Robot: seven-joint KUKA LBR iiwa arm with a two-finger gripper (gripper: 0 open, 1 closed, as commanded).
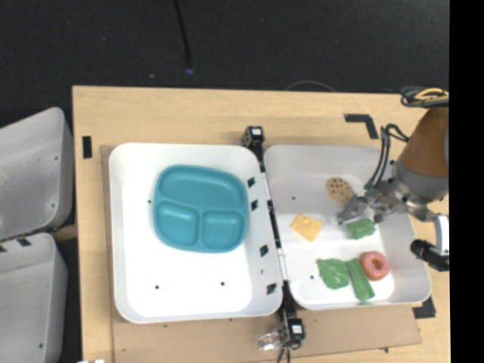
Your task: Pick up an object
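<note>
In the right bin lie a small green block, a yellow cheese wedge, a speckled brown cookie, a pink doughnut, a green leafy piece and a long green piece. My gripper reaches in from the right and hangs low right over the green block's upper edge. It looks open, one grey finger pointing left of the block. Nothing is held between the fingers.
The left bin holds a teal divided plate. A row of clips runs along the divider between the bins. The arm's grey and orange wrist stands over the right bin's far right edge.
</note>
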